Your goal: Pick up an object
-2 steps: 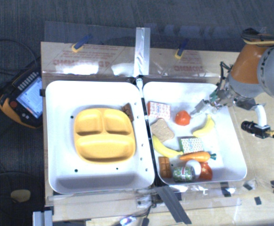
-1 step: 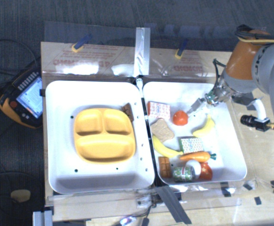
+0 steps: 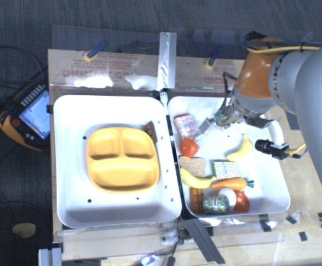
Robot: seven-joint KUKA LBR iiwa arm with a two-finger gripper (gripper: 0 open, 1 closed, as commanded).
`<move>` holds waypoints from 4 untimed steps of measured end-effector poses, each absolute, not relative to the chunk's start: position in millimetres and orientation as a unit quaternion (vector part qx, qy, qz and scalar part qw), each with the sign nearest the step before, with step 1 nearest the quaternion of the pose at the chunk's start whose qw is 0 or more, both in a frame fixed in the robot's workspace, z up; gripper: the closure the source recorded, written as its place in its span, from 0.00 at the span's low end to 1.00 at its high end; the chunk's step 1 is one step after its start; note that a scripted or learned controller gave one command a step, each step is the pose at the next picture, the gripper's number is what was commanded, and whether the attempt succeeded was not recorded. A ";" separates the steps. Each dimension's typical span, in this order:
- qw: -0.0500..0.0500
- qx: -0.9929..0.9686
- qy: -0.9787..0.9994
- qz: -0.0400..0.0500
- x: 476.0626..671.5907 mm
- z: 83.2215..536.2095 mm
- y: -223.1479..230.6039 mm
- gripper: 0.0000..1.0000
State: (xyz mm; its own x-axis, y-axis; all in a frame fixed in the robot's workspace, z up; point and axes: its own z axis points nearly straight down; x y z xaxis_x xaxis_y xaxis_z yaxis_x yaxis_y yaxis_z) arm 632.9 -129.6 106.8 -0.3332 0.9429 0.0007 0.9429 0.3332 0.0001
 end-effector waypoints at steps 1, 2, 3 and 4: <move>-0.001 -0.600 -0.800 0.001 634.3 152.8 -187.5 0.00; 0.000 -0.591 -0.806 0.001 601.9 123.3 -222.9 0.00; -0.001 -0.583 -0.812 -0.004 597.2 96.4 -216.8 0.00; -0.001 -0.583 -0.812 -0.003 597.0 104.5 -216.8 1.00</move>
